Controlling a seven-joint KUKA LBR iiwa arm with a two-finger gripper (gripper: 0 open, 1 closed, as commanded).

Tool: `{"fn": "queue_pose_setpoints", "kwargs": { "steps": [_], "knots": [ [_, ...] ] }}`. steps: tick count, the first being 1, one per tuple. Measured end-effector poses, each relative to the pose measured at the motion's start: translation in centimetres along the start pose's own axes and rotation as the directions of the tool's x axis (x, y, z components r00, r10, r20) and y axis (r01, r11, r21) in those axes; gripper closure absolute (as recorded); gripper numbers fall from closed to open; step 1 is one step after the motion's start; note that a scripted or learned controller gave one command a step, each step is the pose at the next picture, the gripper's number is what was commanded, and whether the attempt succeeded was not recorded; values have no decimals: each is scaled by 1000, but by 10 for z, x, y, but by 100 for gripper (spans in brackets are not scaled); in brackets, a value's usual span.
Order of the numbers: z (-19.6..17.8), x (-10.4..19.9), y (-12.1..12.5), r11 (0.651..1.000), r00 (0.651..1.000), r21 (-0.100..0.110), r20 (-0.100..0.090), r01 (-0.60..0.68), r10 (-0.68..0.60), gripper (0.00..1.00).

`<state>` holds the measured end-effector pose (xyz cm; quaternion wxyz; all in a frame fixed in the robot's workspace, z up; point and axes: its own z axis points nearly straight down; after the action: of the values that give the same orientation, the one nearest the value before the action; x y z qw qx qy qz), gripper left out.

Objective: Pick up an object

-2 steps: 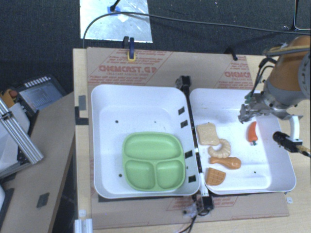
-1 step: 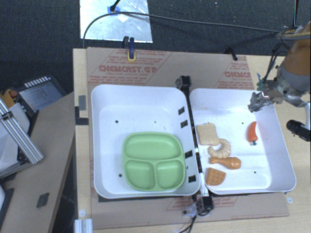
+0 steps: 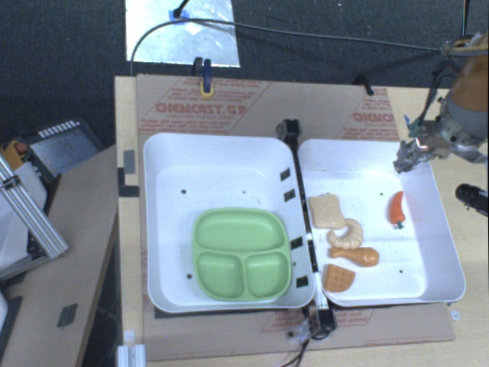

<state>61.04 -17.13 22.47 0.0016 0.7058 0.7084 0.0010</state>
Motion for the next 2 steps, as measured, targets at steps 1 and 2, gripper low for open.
{"fn": "queue_pose_setpoints", "kwargs": {
  "steps": [1, 2],
  "knots": [
    [5, 62, 5, 1000, 1000, 2, -3, 6, -6, 100],
    [14, 115, 13, 1000, 1000, 2, -3, 6, -6, 100]
  ]
}}
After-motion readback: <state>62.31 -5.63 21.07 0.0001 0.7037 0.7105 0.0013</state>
